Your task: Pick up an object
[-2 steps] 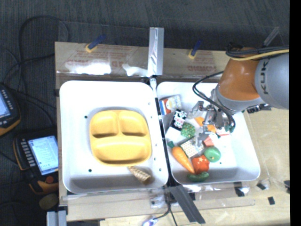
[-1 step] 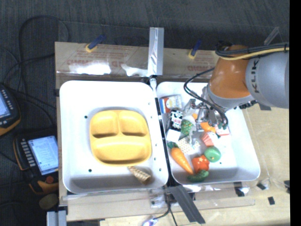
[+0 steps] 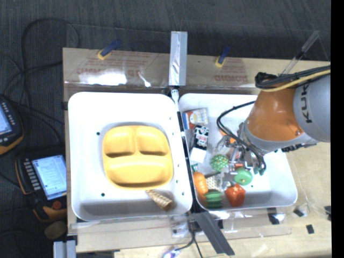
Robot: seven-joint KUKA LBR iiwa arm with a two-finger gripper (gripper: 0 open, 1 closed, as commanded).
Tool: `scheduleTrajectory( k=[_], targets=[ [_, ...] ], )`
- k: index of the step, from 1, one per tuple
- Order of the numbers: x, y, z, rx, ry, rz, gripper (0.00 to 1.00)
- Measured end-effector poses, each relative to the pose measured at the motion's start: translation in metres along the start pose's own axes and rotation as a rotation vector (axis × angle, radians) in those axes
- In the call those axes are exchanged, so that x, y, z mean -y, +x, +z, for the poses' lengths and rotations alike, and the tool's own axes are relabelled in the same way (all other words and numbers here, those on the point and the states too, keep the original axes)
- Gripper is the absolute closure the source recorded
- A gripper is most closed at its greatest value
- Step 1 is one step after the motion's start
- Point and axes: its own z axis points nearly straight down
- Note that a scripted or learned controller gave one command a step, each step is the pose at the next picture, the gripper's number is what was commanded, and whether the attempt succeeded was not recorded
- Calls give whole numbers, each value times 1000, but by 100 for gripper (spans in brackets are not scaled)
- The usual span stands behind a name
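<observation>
My gripper (image 3: 236,163) reaches down into the right bin (image 3: 279,190) from under the orange wrist band. It hangs over a heap of toy food: a green knobbly piece (image 3: 219,162), a green round piece (image 3: 243,177), a red pepper (image 3: 235,194), an orange carrot-like piece (image 3: 200,184) and a dark green piece (image 3: 213,199). The fingertips sit among these pieces, between the knobbly piece and the round green one. Whether anything lies between the fingers is hidden by the wrist and cables.
The left bin (image 3: 86,144) holds a yellow divided tray (image 3: 138,155) and a tan cone-shaped piece (image 3: 160,199). Small printed boxes (image 3: 199,128) lie at the right bin's far left. A metal strip (image 3: 178,58) stands behind the bins.
</observation>
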Motion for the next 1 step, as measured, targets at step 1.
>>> scheduleTrajectory(
  k=[1],
  targets=[
    [-14, -29, 2, -16, 1, -79, 0]
  ],
)
